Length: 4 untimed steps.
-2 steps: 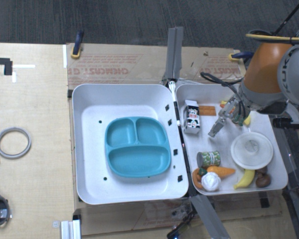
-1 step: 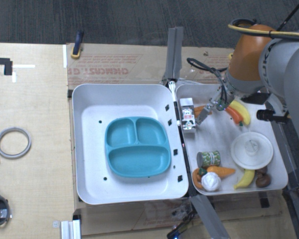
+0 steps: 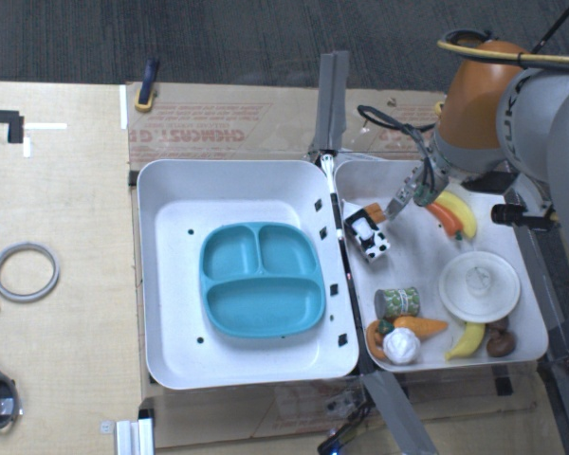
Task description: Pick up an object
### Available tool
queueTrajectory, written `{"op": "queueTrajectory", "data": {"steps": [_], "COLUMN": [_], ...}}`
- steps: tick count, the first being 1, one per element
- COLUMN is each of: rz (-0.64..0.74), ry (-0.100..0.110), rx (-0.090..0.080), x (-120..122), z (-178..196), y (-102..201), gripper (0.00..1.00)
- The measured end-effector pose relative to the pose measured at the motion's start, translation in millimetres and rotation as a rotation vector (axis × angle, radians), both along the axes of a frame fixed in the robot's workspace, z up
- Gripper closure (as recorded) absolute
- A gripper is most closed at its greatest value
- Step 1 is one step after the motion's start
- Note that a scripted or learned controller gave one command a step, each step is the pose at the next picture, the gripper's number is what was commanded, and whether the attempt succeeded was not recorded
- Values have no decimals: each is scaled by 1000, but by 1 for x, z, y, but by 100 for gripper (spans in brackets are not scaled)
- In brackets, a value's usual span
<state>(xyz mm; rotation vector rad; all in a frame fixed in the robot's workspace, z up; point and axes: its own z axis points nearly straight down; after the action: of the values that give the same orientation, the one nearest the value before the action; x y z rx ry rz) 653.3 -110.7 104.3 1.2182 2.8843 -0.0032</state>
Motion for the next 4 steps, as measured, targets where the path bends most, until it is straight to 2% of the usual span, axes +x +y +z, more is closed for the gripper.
{"op": "queueTrajectory", "data": {"steps": [1, 2, 3, 4], "rz": [0, -72, -48, 18], "ry": [0, 8, 5, 7], "rx": [0, 5, 5, 4], "x": [0, -63, -2, -59], "z": [0, -12, -11, -12], "y": [0, -32, -20, -67], "gripper": [0, 0, 0, 0]}}
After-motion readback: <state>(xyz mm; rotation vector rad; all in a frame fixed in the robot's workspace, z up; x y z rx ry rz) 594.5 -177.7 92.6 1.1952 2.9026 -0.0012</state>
